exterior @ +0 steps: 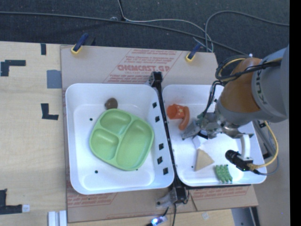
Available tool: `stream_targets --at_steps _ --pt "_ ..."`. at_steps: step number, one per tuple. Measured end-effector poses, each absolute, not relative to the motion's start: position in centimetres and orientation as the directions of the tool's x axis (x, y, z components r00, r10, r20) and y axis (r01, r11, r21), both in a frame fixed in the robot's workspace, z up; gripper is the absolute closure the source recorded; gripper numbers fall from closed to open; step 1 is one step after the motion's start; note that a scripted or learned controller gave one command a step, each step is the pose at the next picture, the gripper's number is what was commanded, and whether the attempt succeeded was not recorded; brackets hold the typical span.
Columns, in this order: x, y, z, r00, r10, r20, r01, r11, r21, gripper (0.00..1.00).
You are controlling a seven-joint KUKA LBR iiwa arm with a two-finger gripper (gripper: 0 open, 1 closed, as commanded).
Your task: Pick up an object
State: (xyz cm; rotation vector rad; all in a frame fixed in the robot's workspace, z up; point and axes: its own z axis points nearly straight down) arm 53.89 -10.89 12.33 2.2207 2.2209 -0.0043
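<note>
From the overhead camera, my gripper [194,130] sits low in the right bin [244,179], just beside the orange piece [178,113]; whether it is parted or closed I cannot tell. That orange piece looks like light, stiff plastic, probably smooth, so I would take it across its narrower lower end. Nearer the front lie a tan wedge [203,160] and a green ridged piece [224,173]. The left bin [75,173] holds a green divided plate [122,139] and a small brown lump [111,103].
</note>
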Motion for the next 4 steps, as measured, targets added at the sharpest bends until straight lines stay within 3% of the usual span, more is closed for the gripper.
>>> stream_targets --at_steps 1,3,4 --pt "54.0 -10.7 13.7 -0.003 1.0 -0.002 1.0 0.003 0.002 1.0" --pt "55.2 -10.9 22.9 -0.002 1.0 0.0 1.0 0.002 0.003 1.0" --pt "56.4 -5.0 23.6 -0.008 1.0 0.002 1.0 0.008 -0.001 1.0"
